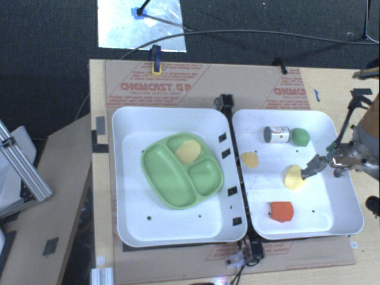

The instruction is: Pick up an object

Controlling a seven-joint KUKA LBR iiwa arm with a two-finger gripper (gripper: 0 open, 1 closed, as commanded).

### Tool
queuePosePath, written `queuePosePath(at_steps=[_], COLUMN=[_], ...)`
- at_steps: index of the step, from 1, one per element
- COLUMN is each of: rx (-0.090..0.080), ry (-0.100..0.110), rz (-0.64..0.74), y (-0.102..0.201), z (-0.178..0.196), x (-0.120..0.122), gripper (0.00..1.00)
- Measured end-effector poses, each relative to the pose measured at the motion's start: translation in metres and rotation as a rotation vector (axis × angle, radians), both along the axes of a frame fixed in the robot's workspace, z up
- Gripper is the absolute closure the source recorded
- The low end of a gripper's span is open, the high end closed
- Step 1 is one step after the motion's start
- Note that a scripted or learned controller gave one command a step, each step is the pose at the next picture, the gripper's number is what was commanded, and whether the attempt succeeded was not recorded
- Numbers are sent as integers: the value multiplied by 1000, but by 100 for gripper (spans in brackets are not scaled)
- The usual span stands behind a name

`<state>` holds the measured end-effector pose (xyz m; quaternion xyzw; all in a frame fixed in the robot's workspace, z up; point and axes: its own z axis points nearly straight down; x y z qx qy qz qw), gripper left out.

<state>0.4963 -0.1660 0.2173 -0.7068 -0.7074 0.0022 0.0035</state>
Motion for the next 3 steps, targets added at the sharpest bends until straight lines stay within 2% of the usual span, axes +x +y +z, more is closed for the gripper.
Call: queuePosePath(at_steps=[1,2,3], rx=[-3,-1,0], ry=[-10,-6,-5], rz=[3,1,0], y=[0,6,16], z=[5,-44,-94], x=[2,-5,-1], gripper=[0,0,0])
